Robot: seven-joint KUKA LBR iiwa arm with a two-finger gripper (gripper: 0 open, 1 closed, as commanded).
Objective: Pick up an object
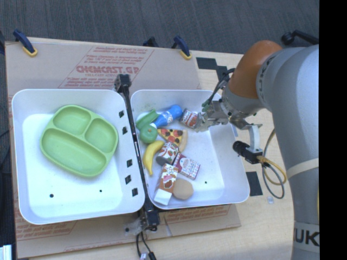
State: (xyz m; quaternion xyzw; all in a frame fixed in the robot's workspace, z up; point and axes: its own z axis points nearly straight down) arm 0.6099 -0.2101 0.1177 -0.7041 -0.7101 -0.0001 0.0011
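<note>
The gripper (pixel 205 119) was seen at the frame's centre-right, just right of a small red packet (pixel 189 118); its opening could not be told.

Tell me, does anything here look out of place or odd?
Nothing looks spilled or damaged. The toy food lies heaped against the divider side of the right bin, and the green plate sits slightly askew in the left bin.

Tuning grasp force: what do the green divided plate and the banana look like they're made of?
Green divided plate: likely moulded plastic, matte, going by its uniform colour and soft rounded ridges. Banana: probably a plastic toy, smooth, evenly yellow, slight sheen. Neither can be confirmed by look alone.
</note>
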